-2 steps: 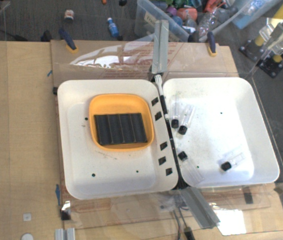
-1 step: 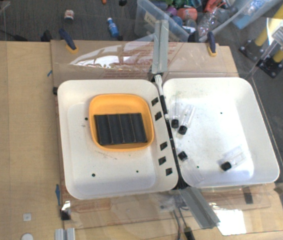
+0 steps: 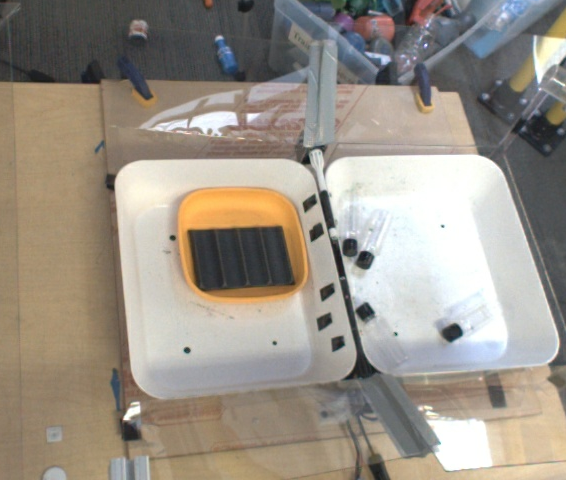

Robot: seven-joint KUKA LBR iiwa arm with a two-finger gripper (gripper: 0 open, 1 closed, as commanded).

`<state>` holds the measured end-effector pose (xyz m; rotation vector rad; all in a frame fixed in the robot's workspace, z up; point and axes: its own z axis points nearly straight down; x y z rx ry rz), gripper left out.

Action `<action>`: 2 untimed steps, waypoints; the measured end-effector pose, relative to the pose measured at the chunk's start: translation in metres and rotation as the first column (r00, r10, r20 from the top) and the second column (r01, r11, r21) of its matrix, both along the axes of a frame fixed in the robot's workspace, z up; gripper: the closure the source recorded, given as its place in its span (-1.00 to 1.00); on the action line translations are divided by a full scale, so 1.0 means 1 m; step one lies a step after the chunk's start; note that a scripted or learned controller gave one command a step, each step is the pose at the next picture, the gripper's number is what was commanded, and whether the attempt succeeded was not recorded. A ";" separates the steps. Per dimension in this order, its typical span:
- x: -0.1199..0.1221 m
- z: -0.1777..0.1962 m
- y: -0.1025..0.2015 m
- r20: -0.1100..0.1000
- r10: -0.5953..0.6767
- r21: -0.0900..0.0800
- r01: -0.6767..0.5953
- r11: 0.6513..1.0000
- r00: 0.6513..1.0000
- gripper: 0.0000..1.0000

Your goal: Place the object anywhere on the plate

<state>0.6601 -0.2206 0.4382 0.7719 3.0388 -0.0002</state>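
So the black ridged block (image 3: 241,257) is sitting flat on the orange plate (image 3: 195,213), pretty much dead centre, rim showing all round it; the plate is in the left bin (image 3: 153,348), a bit toward the back; whether the gripper is open or closed I honestly can't tell from this.

Right bin (image 3: 483,198) has a few small clear tubes with black caps; two close together near the divider (image 3: 357,248), another (image 3: 365,311) further forward along that same edge, and one (image 3: 458,326) off by itself toward the front right; all well apart from the plate, so nothing is crowding the block.

A row of little black tabs (image 3: 321,263) runs down the left bin's inner edge; a grey metal bar (image 3: 320,93) stands behind where the bins meet; blue clamps (image 3: 139,84) grip the back of the bench; behind it a clear tub of colourful toys (image 3: 383,8) and a small blue bottle (image 3: 225,56) on the floor.

No labels or writing I can read anywhere.
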 end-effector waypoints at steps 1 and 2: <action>-0.002 0.000 -0.001 0.000 0.368 -0.001 -0.368 0.930 0.930 1.00; 0.003 0.000 -0.003 0.003 0.404 -0.005 -0.404 0.915 0.915 1.00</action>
